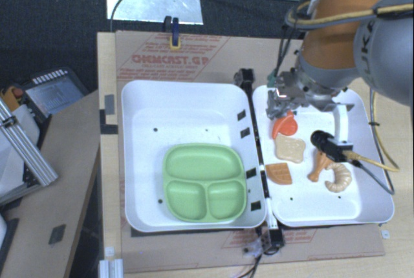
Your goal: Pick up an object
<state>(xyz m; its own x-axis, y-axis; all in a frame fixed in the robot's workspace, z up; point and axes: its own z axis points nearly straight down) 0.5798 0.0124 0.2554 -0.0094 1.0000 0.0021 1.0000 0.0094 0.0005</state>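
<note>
Observed from the bench side: the arm comes in from the right and bends down over the right bin. The gripper stands over that bin's rear left part, close to the divide between the two bins. Its state, apart or together, cannot be told from here; the wrist body hides the tip. Nothing is seen held.

Right bin contents:
- red piece, directly below the gripper and very near it; contact cannot be confirmed
- pale slice, just in front of the red piece, touching or nearly so
- tan square, in front of the pale slice, near the bin's left wall
- brown stick, right of the slice, lying at a slant
- pale curl, just beside the stick's right side

All five lie on the bin floor, grouped in its left and middle area.

The left bin holds a green plate with three compartments, lying flat in the front half.

Both bins rest on a cardboard sheet with red print
</note>
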